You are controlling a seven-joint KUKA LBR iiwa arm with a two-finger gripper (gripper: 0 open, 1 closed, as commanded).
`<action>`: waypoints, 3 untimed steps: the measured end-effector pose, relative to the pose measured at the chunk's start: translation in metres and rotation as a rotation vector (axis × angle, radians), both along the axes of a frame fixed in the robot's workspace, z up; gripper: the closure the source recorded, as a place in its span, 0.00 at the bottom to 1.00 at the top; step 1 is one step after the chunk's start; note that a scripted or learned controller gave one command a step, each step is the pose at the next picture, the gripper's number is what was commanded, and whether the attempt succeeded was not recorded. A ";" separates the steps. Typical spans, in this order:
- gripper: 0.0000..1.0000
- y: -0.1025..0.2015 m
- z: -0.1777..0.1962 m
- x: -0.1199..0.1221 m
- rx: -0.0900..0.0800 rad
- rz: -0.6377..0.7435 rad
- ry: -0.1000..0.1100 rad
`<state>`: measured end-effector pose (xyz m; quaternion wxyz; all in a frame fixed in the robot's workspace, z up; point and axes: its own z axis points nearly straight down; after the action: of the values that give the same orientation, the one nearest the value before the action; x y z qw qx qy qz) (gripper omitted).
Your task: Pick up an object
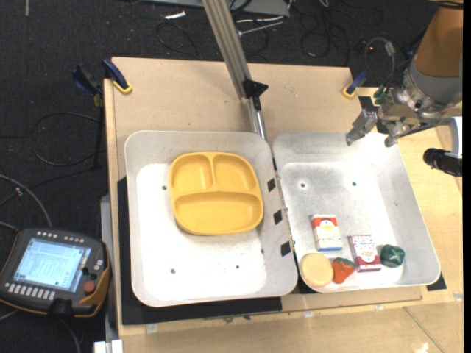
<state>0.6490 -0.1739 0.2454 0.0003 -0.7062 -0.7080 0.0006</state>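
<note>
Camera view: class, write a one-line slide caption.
Arm's gripper hovers above right bin; yellow plate fills left bin.

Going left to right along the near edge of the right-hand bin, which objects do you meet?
Round cream-coloured disc → red strawberry-shaped toy → small red-and-white carton → dark green lumpy toy.

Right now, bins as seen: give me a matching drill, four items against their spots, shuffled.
Items:
1. yellow divided plate
2. green object
3. pale round disc
4. gripper

Places:
A. right bin, near right corner
B. above right bin's far edge
C. left bin, middle
D. right bin, near left corner

Pairs: 1-C, 2-A, 3-D, 4-B
</note>
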 end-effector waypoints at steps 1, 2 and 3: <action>0.00 0.000 0.000 0.000 0.000 0.000 0.000; 0.00 -0.002 -0.063 0.004 0.000 -0.002 0.004; 0.00 0.003 -0.108 0.000 0.001 -0.001 0.003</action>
<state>0.6494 -0.1704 0.1376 0.0015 -0.7064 -0.7078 0.0013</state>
